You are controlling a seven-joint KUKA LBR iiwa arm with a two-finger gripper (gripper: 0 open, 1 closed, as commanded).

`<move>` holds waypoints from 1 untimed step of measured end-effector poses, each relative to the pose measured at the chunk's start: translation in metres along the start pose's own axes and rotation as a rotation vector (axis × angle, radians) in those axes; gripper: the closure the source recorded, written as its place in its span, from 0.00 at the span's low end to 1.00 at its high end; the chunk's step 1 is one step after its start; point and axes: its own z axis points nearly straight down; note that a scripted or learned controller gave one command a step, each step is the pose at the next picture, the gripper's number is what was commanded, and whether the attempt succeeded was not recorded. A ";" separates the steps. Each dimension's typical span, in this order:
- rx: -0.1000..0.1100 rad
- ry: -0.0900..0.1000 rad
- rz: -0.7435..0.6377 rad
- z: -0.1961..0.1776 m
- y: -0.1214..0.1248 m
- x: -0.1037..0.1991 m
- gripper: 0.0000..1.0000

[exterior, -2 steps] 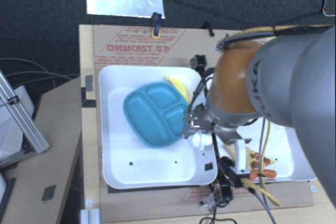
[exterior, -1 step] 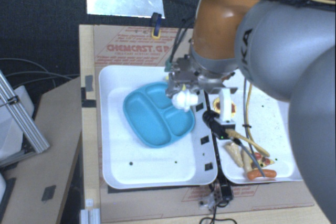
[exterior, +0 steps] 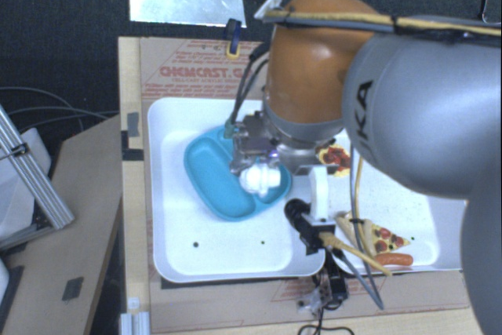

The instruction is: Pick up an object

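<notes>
we see a blue oval plastic dish (exterior: 218, 180) in the left shallow white bin (exterior: 176, 247); the hand (exterior: 252, 169) hangs over it, grip unclear.

The grey KUKA arm (exterior: 423, 106) enters from three o'clock and fills the upper right of the camera view, its big rounded link sweeping toward the centre. Its glossy orange band (exterior: 314, 51) sits at about one o'clock from the picture's middle, above the grey wrist. Below the band the two-finger gripper (exterior: 255, 169) points down toward seven o'clock, with dark cables running along the wrist's nine o'clock side.
</notes>
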 end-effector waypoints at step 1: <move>-0.003 -0.005 0.014 0.013 0.057 -0.038 1.00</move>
